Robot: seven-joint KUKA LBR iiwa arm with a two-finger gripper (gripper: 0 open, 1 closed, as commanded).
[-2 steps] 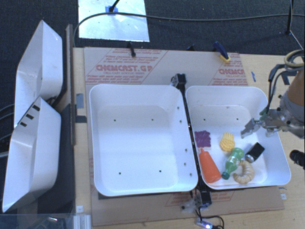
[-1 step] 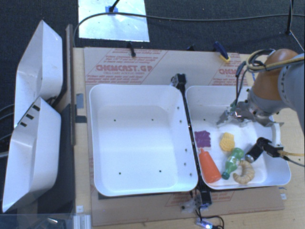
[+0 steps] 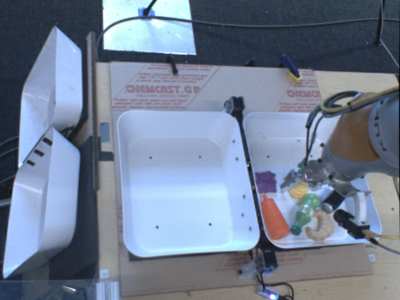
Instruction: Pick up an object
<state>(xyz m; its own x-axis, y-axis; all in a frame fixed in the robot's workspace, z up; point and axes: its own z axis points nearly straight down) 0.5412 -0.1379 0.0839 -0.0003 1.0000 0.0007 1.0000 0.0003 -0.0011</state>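
Note:
The right bin (image 3: pixel 275 127) holds several small objects. A purple piece (image 3: pixel 266 180) lies by its left wall, and an orange carrot-like piece (image 3: pixel 274 217) lies in front of that. A green bottle (image 3: pixel 305 208), a yellow piece (image 3: pixel 299 190) and a tan ring-shaped piece (image 3: pixel 320 225) crowd together at the front. My gripper (image 3: pixel 296 179) is low in this bin, just above the yellow piece and to the right of the purple one. The grey and orange arm (image 3: pixel 356 139) covers the bin's right side.
The left bin (image 3: pixel 181 180) sits beside the right one, their walls meeting along a dark divider (image 3: pixel 247 167). Two spare white bins (image 3: pixel 47 167) lean off the bench at the far left. A blue clamp (image 3: pixel 290 67) sits at the cardboard sheet's back edge.

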